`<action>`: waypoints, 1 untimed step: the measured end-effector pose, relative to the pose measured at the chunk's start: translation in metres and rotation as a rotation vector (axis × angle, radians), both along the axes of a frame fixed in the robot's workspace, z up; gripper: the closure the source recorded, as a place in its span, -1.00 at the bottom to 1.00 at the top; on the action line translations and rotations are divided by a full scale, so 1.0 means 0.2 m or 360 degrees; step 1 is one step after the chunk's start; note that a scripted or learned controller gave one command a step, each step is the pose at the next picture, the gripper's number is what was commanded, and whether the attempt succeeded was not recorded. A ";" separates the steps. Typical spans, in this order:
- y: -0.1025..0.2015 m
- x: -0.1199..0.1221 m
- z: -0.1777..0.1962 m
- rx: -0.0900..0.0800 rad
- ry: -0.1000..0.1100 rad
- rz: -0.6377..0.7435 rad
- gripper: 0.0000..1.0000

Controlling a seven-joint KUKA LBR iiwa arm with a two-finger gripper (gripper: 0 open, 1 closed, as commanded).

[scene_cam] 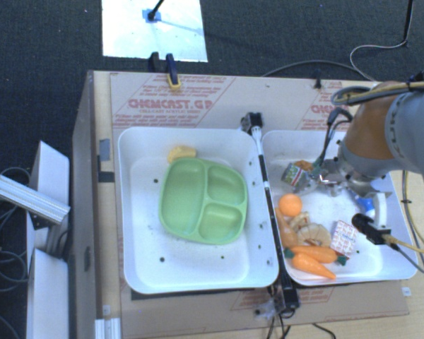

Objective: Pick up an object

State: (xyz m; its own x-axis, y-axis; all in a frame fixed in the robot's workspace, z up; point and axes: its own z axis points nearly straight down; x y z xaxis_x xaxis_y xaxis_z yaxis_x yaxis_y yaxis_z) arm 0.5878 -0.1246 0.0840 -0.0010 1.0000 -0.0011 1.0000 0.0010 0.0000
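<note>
Gripper (324, 181) — low in the right bin (396, 270), finger state cannot be told, nothing visibly held. Just left of it: small green-labelled packet (295, 173). Below: orange ball (290, 205), two carrots (314, 258), red-and-white packet (343, 237). Left bin (145, 274) — green divided plate (203, 200), yellow piece (181, 152) at its upper edge.

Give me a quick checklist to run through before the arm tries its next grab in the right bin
1. Gripper over the right bin: ok.
2. Finger state: cannot tell.
3. Object already held: cannot tell.
4. Targets there: orange ball, two carrots, small packet: ok.
5. Items spaced apart for a clean grasp: not ok, they crowd together by the divider.
6. Green plate in the left bin, away from the arm: ok.
</note>
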 end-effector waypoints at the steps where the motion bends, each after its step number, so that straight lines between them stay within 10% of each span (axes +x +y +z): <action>1: -0.14 -0.51 0.00 0.0001 0.0001 -0.0002 -1.00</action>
